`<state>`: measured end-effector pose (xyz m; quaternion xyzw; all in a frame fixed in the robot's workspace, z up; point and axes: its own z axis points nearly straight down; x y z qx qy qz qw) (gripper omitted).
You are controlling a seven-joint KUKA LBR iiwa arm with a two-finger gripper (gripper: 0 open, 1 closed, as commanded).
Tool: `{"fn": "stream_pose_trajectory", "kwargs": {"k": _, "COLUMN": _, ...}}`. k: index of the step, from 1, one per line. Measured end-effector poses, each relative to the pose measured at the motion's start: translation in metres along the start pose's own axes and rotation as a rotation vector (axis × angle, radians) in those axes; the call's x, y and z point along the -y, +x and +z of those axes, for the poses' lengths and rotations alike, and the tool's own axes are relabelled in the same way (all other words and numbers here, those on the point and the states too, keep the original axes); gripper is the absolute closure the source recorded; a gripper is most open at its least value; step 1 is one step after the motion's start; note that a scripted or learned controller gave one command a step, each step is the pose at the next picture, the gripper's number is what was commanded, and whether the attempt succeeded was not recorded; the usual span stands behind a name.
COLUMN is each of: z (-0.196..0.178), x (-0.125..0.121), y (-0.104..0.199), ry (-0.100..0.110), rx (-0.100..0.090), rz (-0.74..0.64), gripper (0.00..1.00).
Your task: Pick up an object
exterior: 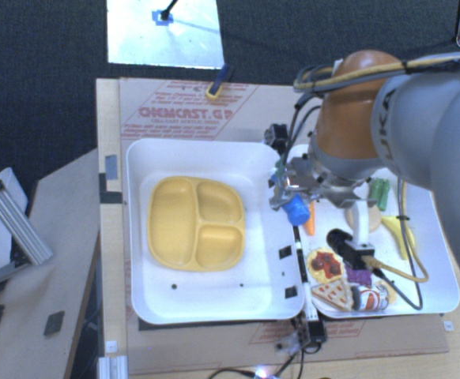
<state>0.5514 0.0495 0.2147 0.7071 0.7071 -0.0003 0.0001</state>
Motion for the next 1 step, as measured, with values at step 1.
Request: {"fn": "stream_pose_trajectory", "kwargs": {"k": 1, "z": -0.0204, "x": 0.0023, "y": 0.0049, "ry": -0.003, "rx": -0.002, "rz": -0.005, "gripper": 1.0}}
